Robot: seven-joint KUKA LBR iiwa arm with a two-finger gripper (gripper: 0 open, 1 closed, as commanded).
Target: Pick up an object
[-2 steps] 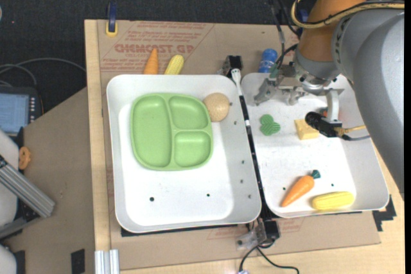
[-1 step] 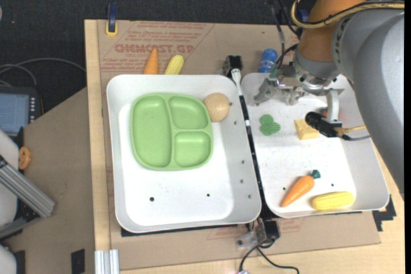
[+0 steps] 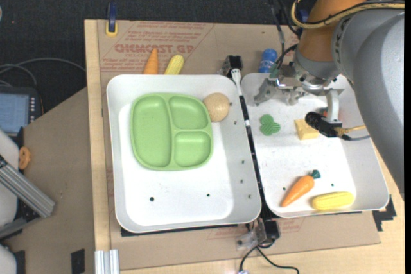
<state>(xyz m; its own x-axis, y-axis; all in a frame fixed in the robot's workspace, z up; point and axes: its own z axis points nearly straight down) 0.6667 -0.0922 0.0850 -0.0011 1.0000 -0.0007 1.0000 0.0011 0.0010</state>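
Grey arm (image 3: 379, 67), orange band (image 3: 329, 19), yellow cable (image 3: 307, 0).

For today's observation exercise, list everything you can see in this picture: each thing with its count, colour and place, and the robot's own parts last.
Bins: 2, white, side by side on the bench.
Plate: 1, green, three compartments, left bin.
Ball: 1, tan, left bin, touching the plate's right edge.
Green toy: 1, right bin, near its left wall.
Block: 1, pale yellow, right bin, centre.
Carrot: 1, orange, right bin, front.
Yellow toy: 1, right bin, front edge.
Carrot and corn: 1 each, orange and yellow, on the bench behind the left bin.
Arm: 1, grey and orange, over the right bin.
Gripper: 1, metal, right bin's back.
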